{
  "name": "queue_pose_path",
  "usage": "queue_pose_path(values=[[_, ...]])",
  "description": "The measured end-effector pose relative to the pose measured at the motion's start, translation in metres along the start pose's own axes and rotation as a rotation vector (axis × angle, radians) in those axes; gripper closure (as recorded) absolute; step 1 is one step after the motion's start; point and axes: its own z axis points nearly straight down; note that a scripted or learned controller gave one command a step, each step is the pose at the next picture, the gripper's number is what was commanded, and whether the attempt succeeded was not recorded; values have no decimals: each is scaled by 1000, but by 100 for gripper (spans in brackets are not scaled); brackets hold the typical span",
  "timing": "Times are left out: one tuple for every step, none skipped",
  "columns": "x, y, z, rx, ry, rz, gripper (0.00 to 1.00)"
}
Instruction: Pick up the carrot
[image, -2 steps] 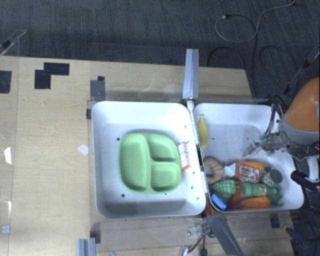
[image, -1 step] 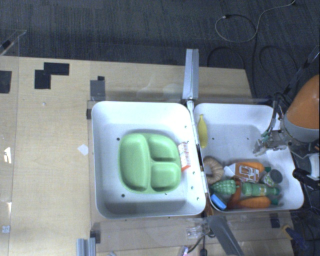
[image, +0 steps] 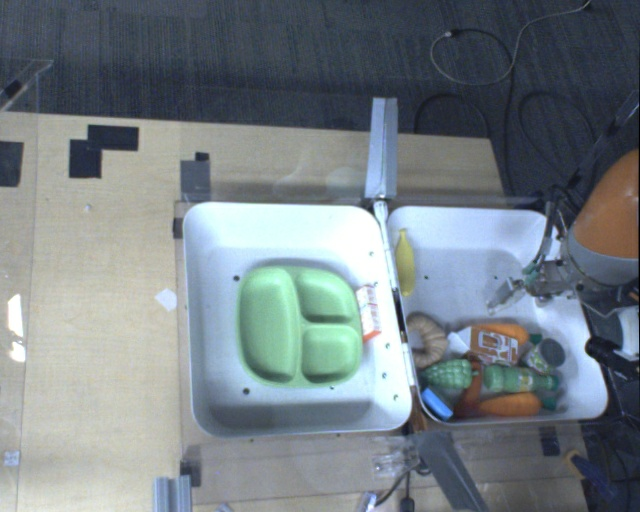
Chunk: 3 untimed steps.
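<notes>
A pale wooden worktop (image: 100, 300) carries two white bins. Nearest, the carrot (image: 510, 405) lies along the right bin's (image: 450, 235) front wall, packed among toy foods and a bottle (image: 515, 380). Beyond, the hand (image: 515, 288) hovers over bare bin floor, apparently poised to descend; whether apart or together, I cannot tell.

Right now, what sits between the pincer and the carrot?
In the camera view, an orange carton and a green bottle lie between the pincer and the carrot.
</notes>
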Motion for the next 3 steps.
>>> queue_pose_path(values=[[24,-21,16,-3,-3,-45,0],[25,-18,4,-9,-3,-46,100],[44,4,16,-1,-2,-279,100]])
